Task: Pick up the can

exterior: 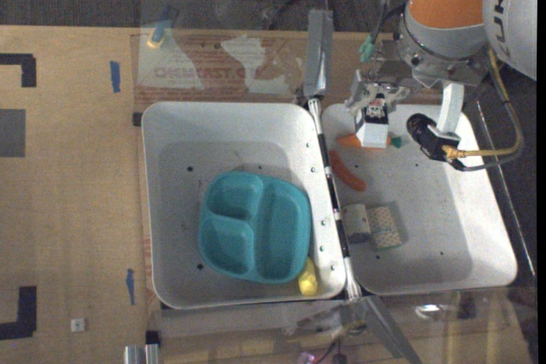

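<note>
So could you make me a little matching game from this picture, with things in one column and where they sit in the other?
Things:
1. teal divided plate
2. yellow object
3. can
4. orange carrot-like item

Places:
A. right bin, lying near its left wall
B. left bin, in the middle
C. right bin, further back, under the tool
D. left bin, front right corner, against the plate's edge

Pairs: 1-B, 2-D, 3-A, 4-C

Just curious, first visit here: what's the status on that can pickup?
Gripper over right bin's far-left corner. Can lying nearer, apart from it. Orange piece roughly between them.
</note>
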Robot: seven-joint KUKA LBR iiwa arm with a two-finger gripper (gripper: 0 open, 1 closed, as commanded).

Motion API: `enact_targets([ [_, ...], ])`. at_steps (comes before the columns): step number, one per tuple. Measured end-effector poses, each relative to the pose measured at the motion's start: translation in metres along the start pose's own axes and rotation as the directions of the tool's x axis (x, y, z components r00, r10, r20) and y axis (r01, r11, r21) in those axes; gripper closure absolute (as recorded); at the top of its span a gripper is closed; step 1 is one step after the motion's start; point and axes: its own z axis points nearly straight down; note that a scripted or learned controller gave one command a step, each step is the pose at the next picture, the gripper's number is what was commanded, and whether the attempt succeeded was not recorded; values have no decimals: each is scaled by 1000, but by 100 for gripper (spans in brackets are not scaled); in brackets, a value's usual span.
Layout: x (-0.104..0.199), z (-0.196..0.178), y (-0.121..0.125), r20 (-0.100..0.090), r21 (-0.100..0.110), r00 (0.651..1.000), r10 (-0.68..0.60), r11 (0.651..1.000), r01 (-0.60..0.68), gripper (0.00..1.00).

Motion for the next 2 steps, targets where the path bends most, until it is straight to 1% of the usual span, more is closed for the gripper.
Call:
enact_targets([
  [1, 71, 19, 38, 1, 1, 974, 225, 974, -225, 100],
  [2, 98, 52, 42, 2, 5, 933, 361, 933, -361, 100],
])
